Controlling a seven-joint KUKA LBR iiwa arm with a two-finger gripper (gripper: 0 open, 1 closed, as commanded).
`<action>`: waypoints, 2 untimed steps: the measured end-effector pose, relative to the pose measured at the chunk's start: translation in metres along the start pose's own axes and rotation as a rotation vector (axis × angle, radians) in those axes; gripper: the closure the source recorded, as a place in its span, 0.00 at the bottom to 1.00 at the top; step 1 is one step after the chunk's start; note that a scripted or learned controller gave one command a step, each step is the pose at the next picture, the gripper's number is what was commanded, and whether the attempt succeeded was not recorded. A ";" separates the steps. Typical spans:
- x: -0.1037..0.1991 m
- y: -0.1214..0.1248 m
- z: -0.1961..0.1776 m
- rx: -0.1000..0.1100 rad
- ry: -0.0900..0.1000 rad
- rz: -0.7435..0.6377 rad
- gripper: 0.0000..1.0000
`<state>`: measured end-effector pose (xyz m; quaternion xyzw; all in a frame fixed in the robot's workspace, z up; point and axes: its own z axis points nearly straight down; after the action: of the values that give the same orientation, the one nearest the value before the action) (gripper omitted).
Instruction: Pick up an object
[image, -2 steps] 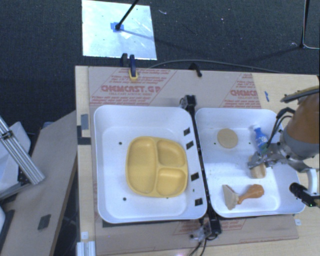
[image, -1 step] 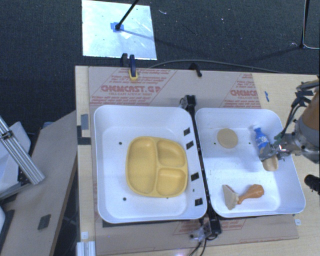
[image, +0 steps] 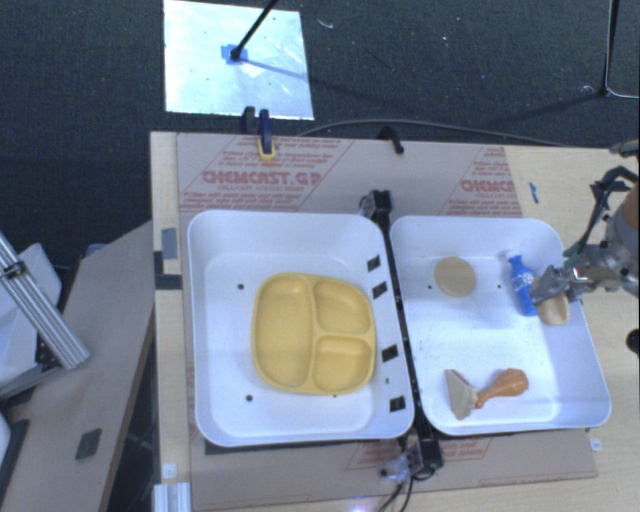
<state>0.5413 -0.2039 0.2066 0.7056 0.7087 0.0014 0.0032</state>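
Two white bins sat side by side on the counter (image: 170, 300), butted along a black centre seam, so the arm could probably reach both from the right edge.

Left bin (image: 215, 250): a yellow divided tray (image: 313, 333) lay flat in the middle, three compartments up. Nothing else in it.

Right bin (image: 580, 380) held the loose pickable stuff:
- tan disc (image: 455, 277), upper left of that bin, flat, well apart from the rest
- blue bottle (image: 519, 284), lying along the floor near the upper right
- small tan lump (image: 553, 311) just right of the bottle, at the bin's right wall
- tan wedge with an orange handle, some scraper-like toy (image: 485, 390), lower centre, lying flat

Gripper (image: 553, 285) was at the right edge of the frame, low over the right bin's right wall, tip right next to the bottle and just above the lump. Couldn't tell its state; the end is a grey blur at this angle.

Judgement: the target was likely the bottle or the lump, given where the tip sat. Nothing looked lifted; all four items read as resting on the bin floor. Risk: the lump is against the wall and touching or nearly touching the bottle, so a closing grasp could nudge one or catch both.
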 end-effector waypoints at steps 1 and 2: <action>-0.002 0.000 -0.044 0.000 0.000 0.000 1.00; 0.040 -0.010 -0.040 0.005 0.004 -0.003 1.00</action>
<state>0.5312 -0.1635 0.2460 0.7044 0.7098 0.0009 0.0002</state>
